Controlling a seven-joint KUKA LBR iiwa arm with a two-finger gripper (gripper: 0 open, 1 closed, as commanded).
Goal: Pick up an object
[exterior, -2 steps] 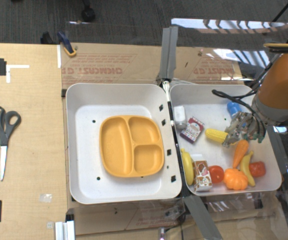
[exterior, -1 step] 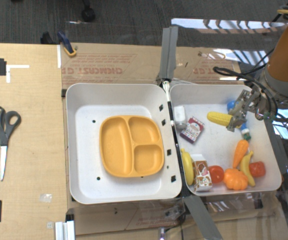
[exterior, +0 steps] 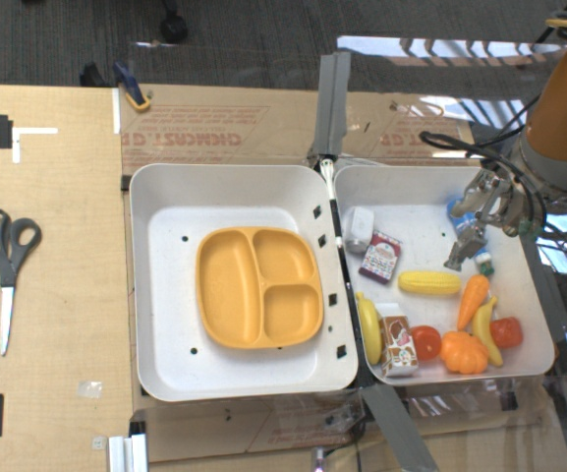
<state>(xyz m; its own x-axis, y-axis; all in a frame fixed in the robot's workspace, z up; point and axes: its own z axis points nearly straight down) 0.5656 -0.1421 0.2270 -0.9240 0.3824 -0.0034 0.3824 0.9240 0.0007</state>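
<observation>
The left bin [exterior: 155, 293] holds a smooth yellow three-part tray [exterior: 260, 286], while the right bin [exterior: 421, 193] carries a jumble of glossy plastic food along its near side. The gripper [exterior: 465, 247] hangs at that bin's far right, fingers pointing down and parted narrowly with nothing between them. Just below it and slightly right lies the carrot [exterior: 473, 300], a tapered orange cone, long axis running near-to-far with a slight tilt; the stubby corn [exterior: 429, 282] lies crosswise down to its left.

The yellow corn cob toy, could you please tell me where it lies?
The yellow corn cob toy lies mid right bin, between the small maroon packet and the orange carrot toy.
</observation>
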